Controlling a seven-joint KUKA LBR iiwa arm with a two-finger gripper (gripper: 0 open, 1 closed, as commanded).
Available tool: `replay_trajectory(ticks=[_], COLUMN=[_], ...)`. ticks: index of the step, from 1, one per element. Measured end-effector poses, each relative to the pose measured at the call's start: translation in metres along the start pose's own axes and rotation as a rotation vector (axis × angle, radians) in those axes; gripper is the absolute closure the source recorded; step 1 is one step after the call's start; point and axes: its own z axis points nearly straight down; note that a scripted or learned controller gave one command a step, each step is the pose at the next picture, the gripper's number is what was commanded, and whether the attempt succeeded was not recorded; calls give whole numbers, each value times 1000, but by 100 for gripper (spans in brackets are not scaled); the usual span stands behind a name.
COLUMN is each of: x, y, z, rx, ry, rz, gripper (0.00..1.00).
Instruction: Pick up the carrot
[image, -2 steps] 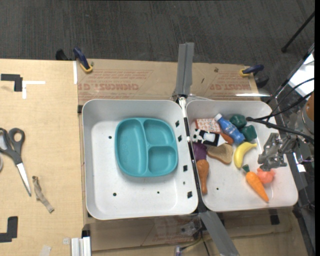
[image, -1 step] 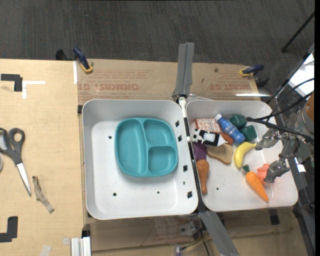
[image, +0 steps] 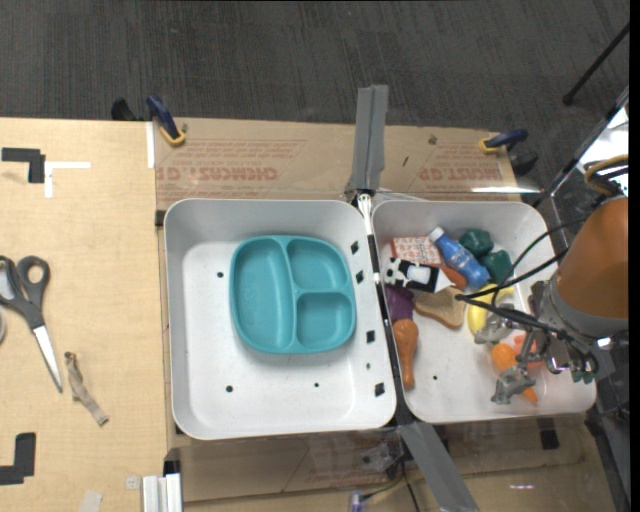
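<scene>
In the right bin (image: 440, 405), a bright orange piece that looks like the carrot (image: 504, 354) lies near the front right corner. It is partly hidden by the gripper, and more orange (image: 529, 396) shows just below it. My gripper (image: 512, 384) is low over this spot, right on top of the orange piece, with cables running across it. I cannot make out whether anything is held. An orange-brown tapered object (image: 404, 347) lies along the bin's left wall.
The right bin also holds a blue bottle (image: 460, 258), a green item (image: 478, 241), a yellow piece (image: 478, 318), a tan wedge (image: 441, 306), a purple item (image: 398, 300) and a small printed box (image: 410, 250). A teal divided plate (image: 294, 294) sits in the left bin (image: 200, 380). Scissors (image: 30, 300) lie on the bench at the left.
</scene>
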Motion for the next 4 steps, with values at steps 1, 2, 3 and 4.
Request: replay_trajectory(ticks=[1, 2, 3, 4], x=[-5, -6, -17, -17], y=[8, 9, 102, 102], z=[19, 9, -81, -81], rx=[0, 1, 0, 0], ry=[-1, -4, -3, -3], rz=[-41, -45, 62, 61], gripper=[0, 100, 100, 0])
